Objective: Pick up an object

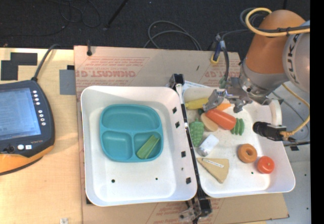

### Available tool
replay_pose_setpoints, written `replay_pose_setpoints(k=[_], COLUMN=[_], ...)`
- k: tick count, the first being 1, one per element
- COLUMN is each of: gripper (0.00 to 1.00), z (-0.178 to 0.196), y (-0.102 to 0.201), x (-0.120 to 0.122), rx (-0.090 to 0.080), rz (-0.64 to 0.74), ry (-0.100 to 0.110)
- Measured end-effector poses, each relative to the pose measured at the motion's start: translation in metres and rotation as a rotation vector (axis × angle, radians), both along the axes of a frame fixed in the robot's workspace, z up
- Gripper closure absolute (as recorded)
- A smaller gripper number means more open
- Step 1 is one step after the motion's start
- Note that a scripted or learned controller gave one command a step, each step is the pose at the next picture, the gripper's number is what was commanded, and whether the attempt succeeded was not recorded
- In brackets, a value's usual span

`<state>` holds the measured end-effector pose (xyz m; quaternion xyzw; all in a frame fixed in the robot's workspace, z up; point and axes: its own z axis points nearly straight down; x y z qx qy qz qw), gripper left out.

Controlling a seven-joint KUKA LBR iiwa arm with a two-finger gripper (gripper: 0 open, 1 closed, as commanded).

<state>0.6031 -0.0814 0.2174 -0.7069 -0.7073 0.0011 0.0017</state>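
Observation:
My gripper (223, 99) hangs over the back of the right bin (283, 180). It sits just above the orange carrot (220, 118) with its green top (239, 126), and just right of a yellow banana (196, 102). Nothing shows as held. Around the carrot lie a green leafy piece (196, 130), a tan piece (208, 123) and a white block (208, 142). Nearer the front are a cheese wedge (215, 168), a brown donut (247, 153) and a red tomato (265, 165).
The left bin (96, 177) holds a teal divided plate (125, 128) with a green slice (148, 146) in its front right compartment. A black divider rail (186, 137) runs between the bins. A tablet (20, 117) lies off the bench at far left.

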Motion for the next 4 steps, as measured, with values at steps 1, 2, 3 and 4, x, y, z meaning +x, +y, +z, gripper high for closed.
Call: replay_pose_setpoints(k=[1,2,3,4], gripper=[0.0,0.0,0.0,1.0], z=[-0.065,-0.134,-0.13,-0.12], y=[-0.063,-0.06,-0.084,-0.084], x=[0.04,0.04,0.005,0.006], rx=[-0.003,0.0,-0.001,0.0], rz=[-0.004,0.0,-0.002,-0.004], ry=[0.001,0.003,0.001,0.001])
